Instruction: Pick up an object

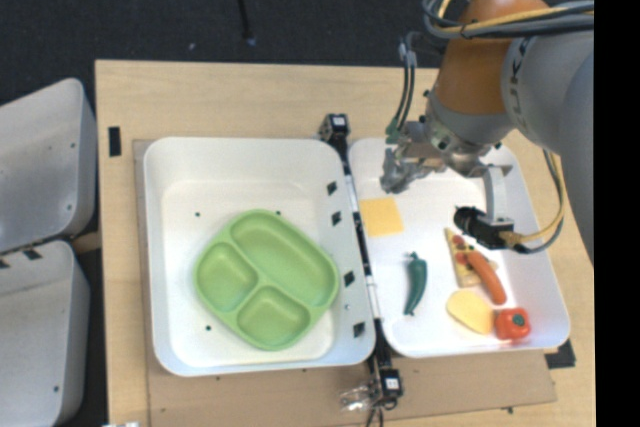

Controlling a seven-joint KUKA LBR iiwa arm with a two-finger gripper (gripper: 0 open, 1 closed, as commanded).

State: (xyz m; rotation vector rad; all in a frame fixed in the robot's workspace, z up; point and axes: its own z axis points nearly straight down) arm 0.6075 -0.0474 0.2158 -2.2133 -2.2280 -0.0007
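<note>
Claw poised over the right bin's far-left corner

The claw [398, 173] hung just beyond the yellow square [381, 216], likely lining up a pick; whether it was spread or pressed together I cannot tell. The green pepper [414, 282], sausage [486, 275] and tomato [512, 323] lay loose toward the bin's near-right corner, within reach.

We see a lime green divided plate [265, 279], two white bins [160, 215], a yellow square slice [381, 216], a dark green pepper [414, 281], an orange-red sausage [487, 276], a pale yellow wedge [469, 311], a red tomato [512, 323], a tan bench [230, 100], a grey arm [560, 85] banded orange.
</note>
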